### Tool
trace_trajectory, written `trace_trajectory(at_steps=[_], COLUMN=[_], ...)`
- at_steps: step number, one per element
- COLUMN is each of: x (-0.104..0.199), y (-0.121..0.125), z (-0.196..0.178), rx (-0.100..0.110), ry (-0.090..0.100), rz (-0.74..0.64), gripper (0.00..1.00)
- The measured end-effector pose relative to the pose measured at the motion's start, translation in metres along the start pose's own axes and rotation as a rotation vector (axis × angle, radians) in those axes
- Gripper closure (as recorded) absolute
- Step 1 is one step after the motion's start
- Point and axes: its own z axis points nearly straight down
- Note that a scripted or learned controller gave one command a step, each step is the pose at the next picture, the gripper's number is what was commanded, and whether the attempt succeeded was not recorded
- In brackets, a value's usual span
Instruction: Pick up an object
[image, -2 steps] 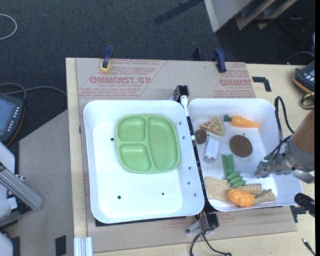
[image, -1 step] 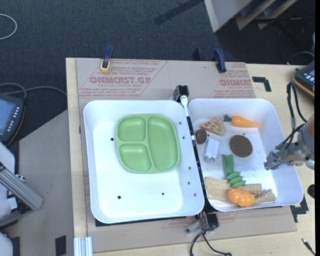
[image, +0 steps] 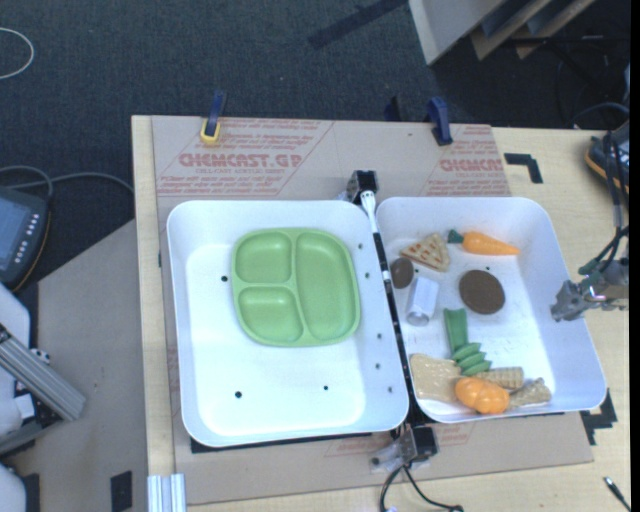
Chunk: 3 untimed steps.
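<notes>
At three o'clock, by the outer rim of the right bin (image: 560, 240), the gripper (image: 572, 303) is seen; how far it is opened cannot be told, and nothing is seen held in it. No toy is picked up yet, so the whole job looks left to do. Two white bins are counted. One green plate (image: 296, 286) is laid in the left bin (image: 200, 330). Toy foods are spread in the right bin: one carrot (image: 489, 243) at twelve o'clock, one brown disc (image: 482, 292) in the middle, one green bean pod (image: 463, 342) below it, and one orange fruit (image: 480, 394) at six o'clock.
</notes>
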Motion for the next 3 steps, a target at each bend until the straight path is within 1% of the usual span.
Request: trace_trajectory(at_steps=[1,2,3], x=[0.0,0.05,0.103], y=[0.001,-0.003,-0.003], z=[-0.003,0.002,0.01], rx=[0.006,0.011,0.012], ry=[0.002,0.008,0.008], rz=[0.0,-0.003,-0.004], gripper=[1.0,1.0,1.0])
